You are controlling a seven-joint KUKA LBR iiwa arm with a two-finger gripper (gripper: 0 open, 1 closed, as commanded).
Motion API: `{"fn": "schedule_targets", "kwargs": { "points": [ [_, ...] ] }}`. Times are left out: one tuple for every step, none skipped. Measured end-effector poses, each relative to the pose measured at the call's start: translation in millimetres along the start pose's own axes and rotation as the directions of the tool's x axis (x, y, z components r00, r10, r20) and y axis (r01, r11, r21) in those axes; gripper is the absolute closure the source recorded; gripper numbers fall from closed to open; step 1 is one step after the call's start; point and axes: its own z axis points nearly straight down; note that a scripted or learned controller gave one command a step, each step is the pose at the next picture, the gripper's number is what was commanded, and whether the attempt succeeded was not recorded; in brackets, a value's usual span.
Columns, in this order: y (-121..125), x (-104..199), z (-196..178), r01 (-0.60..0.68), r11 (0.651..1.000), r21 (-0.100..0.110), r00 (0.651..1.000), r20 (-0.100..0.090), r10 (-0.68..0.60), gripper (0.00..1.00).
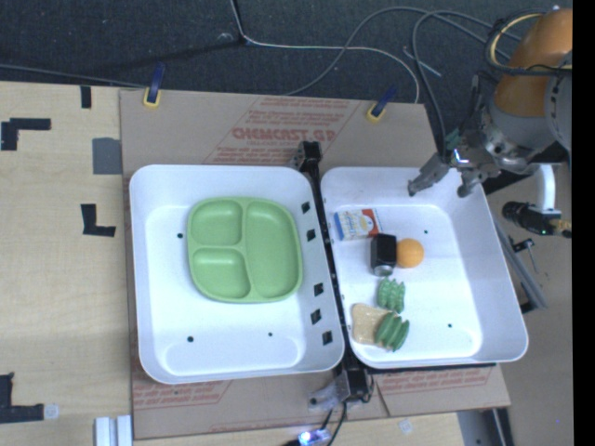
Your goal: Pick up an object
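Step in hand, as judged: approach — nothing lifted yet. The gripper [444, 179] hangs over the far rim of the right bin [497, 277], at about 1 o'clock from that bin's middle. Its two fingers stand spread apart with nothing between them, so the tool is released.

Candidate objects sit clustered near the right bin's left-centre:
- small flat packet [357, 223], white and blue with a red corner, at 11 o'clock of the cluster; looks like printed card or foil.
- black block [382, 254], boxy, matte, touching an orange ball [409, 253] on its 3 o'clock side; the ball is round and smooth.
- two green knobbly pieces [391, 295] and [394, 332] at 6 o'clock, lumpy like toy vegetables; the lower one lies against a tan flat slab [365, 322].

Left bin [149, 277] holds a pale green divided tray [245, 250], smooth plastic, three compartments.

Next move, by estimate: travel toward 7 o'clock, descend over one item — the orange ball may roll, and the black block beside it crowds a finger.
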Motion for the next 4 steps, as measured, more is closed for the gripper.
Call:
{"fn": "schedule_targets", "kwargs": {
  "points": [
    [4, -6, 47, 0.000, 1.000, -0.001, 1.000, 0.001, 0.000, 0.00],
    [6, -9, 92, 0.001, 1.000, -0.001, 1.000, 0.001, -0.001, 0.00],
    [7, -8, 79, 0.002, 1.000, -0.005, 1.000, 0.002, -0.002, 1.00],
    [18, -10, 29, 0.000, 1.000, -0.009, 1.000, 0.000, 0.000, 1.00]
  ]
}}
